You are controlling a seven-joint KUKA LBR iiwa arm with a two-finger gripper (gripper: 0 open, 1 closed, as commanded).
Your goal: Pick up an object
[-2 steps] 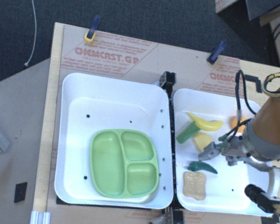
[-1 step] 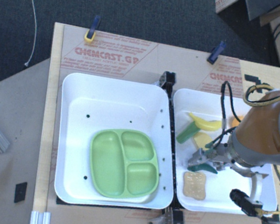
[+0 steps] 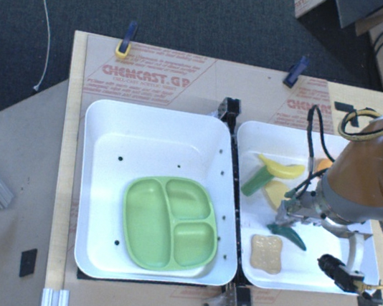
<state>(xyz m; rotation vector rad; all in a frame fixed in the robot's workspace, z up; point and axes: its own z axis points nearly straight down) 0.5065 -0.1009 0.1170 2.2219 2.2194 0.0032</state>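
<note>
Desk (image 3: 66, 164), board-topped, carrying two shallow white bins side by side so that items can be sorted from one to the other.

Left bin (image 3: 101, 126): one green divided tray (image 3: 169, 221), lying flat near the front wall, three compartments facing up, nothing in them.

Right bin (image 3: 253, 133): the pickable items, gathered toward the wall nearest the left bin. Yellow banana-shaped piece (image 3: 281, 169) at the back; green elongated piece (image 3: 255, 182) leaning just beside it; pale yellow piece (image 3: 274, 193) partly under the arm; beige rough-edged slab (image 3: 266, 253) lying flat at the front; dark teal piece (image 3: 292, 236) directly under the wrist.

Arm (image 3: 366, 174): entering from the right, orange band uppermost, wrist pointed down into the right bin, a posture suited to a top-down grasp.

Hand (image 3: 287, 217): low over the bin floor, touching or almost touching the dark teal piece. Whether it is spread or clamped cannot be told from above; no item is visibly between its tips.

Judgement: the dark teal piece is the likely target, and a grasp is not confirmed.
</note>
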